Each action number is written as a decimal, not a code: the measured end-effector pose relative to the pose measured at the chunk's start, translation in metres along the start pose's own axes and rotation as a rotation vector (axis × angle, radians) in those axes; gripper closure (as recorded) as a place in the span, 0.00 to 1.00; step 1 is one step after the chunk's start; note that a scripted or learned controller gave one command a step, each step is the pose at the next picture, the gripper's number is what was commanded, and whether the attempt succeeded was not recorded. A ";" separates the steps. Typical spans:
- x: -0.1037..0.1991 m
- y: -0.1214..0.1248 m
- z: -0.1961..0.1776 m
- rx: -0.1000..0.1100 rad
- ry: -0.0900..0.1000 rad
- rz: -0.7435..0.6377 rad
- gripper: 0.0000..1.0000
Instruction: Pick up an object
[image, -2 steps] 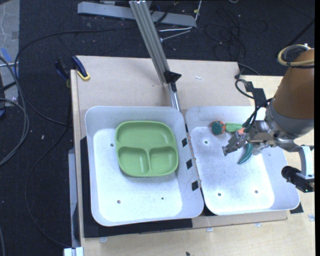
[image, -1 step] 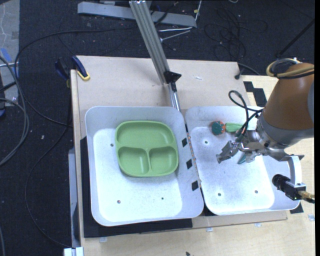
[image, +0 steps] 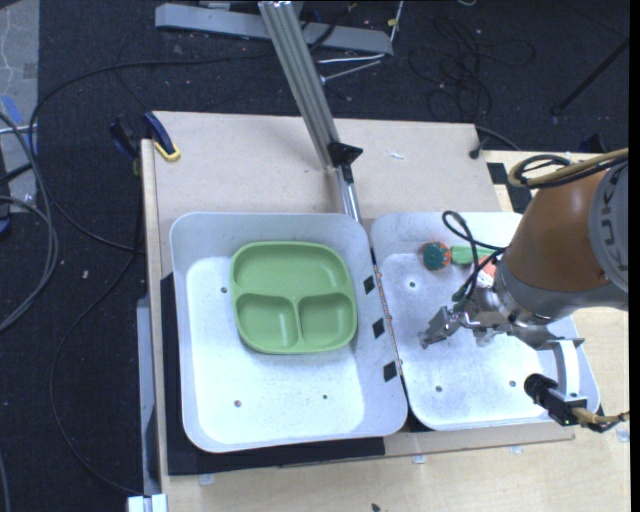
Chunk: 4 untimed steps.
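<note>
1. Two-finger metal gripper (image: 437, 333) sits low over the floor of the right shallow white bin (image: 470, 400), about mid-bin, fingers pointing toward the divide between the bins.
2. The fingers look spread apart, with only bare white bin floor between them. Nothing is held.
3. Behind the gripper, the grey arm with its orange band (image: 565, 235) comes in from the table's right edge and covers the right side of that bin.
4. A black cable (image: 465, 235) loops from the wrist up toward the bin's far edge.
5. Small round green-and-red toy object (image: 433, 256) lies near the far edge of the right bin, well apart from the gripper and resting on the bin floor.
6. Just beside it, on the side toward the arm, a small yellow-green piece (image: 461, 254); whether the two touch, cannot tell.
7. Left shallow white bin (image: 270, 400) adjoins the right bin along the middle of the table.
8. In it, a light green plastic plate with three compartments (image: 295, 297) lies flat, toward the bin's far half.
9. A grey metal pole (image: 310, 90) slants over the far edge of the tan table (image: 250, 165).
10. A blue-and-yellow clamp (image: 160, 137) sits at the table's far left corner.
</note>
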<state>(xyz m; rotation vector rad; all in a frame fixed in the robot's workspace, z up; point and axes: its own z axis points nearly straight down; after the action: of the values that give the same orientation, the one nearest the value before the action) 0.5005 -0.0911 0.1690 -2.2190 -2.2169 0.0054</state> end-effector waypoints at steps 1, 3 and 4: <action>-0.005 -0.010 0.050 0.001 0.000 0.001 0.00; -0.005 -0.006 -0.026 -0.012 -0.002 -0.003 1.00; -0.006 -0.004 -0.079 -0.013 -0.003 -0.003 1.00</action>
<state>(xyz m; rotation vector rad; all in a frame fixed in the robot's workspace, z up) 0.4968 -0.0967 0.2477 -2.2228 -2.2285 -0.0056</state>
